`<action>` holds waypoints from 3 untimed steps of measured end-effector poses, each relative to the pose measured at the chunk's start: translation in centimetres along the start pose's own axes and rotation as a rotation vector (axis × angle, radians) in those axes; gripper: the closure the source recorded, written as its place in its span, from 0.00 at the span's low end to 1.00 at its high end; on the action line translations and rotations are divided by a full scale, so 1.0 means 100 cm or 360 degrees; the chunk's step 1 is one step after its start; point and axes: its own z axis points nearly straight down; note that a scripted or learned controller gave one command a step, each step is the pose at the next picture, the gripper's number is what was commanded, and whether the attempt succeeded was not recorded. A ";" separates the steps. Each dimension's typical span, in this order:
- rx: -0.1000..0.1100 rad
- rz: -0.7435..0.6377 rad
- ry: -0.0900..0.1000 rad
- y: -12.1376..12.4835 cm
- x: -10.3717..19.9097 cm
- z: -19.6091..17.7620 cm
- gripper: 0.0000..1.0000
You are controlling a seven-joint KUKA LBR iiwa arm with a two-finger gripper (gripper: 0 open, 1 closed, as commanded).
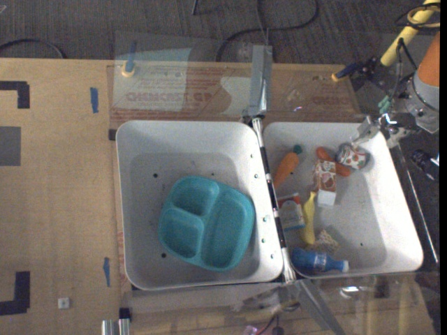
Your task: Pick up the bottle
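Two shallow white bins sit side by side on the wooden bench. The left bin (140,152) holds a teal plastic plate with three compartments (207,222), lying near the middle of its floor. The right bin (391,222) holds a cluster of small things along its left half. The blue plastic bottle with a white cap (318,261) lies on its side by the bin's near wall, at the near left corner, cap pointing right. Just beyond it lies a yellow banana-shaped toy (308,222), and an orange toy carrot with a green tip (286,167) rests against the left wall farther back. The two-finger gripper (374,128) hovers at the far right corner of the right bin, well apart from the bottle. Whether it is open or closed cannot be told.
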 end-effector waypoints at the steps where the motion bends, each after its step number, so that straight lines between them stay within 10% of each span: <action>1: -0.0039 -0.0332 -0.0017 -0.019 0.054 0.070 0.00; 2: -0.0101 -0.0525 -0.0030 -0.069 0.041 0.081 0.00; 3: -0.0002 -0.0983 0.0001 -0.116 0.062 0.093 0.00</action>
